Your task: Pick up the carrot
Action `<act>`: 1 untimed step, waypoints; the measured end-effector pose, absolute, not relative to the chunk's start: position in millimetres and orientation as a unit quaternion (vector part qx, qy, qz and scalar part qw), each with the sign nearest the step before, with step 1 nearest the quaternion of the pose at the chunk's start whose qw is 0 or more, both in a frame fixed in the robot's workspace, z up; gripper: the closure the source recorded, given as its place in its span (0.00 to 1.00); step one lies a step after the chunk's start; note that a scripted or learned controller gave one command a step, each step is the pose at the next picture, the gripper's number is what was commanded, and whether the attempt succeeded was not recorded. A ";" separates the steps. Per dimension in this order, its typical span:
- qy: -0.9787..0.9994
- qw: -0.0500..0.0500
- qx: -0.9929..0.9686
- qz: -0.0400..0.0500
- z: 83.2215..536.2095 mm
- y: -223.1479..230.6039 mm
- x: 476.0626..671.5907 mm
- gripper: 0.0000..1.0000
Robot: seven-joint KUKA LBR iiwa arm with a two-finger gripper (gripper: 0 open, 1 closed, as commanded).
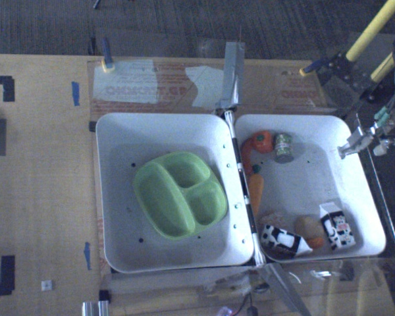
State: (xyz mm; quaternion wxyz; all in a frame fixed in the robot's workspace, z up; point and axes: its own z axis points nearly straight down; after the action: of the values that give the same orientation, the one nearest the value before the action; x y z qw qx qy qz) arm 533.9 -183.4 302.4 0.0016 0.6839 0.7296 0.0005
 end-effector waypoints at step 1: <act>0.727 0.000 0.687 0.000 163.9 -178.1 535.3 0.00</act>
State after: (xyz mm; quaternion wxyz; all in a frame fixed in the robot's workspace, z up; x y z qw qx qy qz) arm 535.3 -178.1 163.9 0.0000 0.6870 0.7266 0.0001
